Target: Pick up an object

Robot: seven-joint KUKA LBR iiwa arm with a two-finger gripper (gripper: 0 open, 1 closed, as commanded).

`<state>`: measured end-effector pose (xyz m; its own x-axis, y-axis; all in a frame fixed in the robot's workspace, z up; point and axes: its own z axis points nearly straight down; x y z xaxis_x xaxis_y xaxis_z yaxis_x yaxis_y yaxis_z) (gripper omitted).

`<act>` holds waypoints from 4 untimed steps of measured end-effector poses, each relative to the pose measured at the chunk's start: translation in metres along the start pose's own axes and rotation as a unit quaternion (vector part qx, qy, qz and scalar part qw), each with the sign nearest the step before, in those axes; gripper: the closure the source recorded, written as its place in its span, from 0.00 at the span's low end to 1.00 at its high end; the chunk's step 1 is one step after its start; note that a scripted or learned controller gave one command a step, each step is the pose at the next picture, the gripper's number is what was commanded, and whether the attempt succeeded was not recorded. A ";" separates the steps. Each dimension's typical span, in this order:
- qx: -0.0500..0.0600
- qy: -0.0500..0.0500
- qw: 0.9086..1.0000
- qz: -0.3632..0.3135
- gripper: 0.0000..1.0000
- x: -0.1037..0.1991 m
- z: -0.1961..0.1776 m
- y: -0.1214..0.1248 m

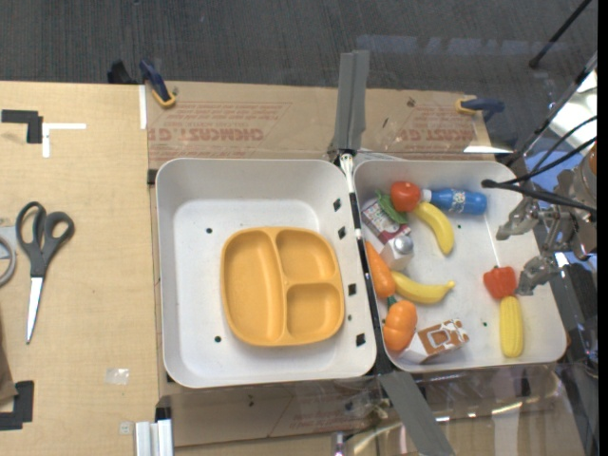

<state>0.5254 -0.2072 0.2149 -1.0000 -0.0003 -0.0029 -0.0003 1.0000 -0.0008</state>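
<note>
end effector (528,247) at right bin's (418,168) right edge, grip state unclear | nearest: red pepper (500,280) | descend centred over it, avoid corn (511,326)

You see light wooden bench (85,283) under left white bin (180,198). Brown cardboard sheet (247,126) lies behind that bin, held by blue clamps (157,82) at its back corners. Dark grey carpet floor (237,17) runs beyond cardboard. Scissors (40,255) lie left of bin on bench. Black brackets (24,122) sit farther left, near bench edge.
</note>
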 end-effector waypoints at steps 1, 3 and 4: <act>0.000 0.000 1.000 -0.022 0.00 0.030 0.122 -0.008; 0.000 -0.001 0.999 -0.051 1.00 0.038 0.122 -0.014; -0.001 0.000 1.000 -0.020 1.00 0.022 0.122 0.027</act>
<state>0.5041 -0.1801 0.0923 -0.9992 -0.0403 -0.0034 -0.0403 0.9992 0.0004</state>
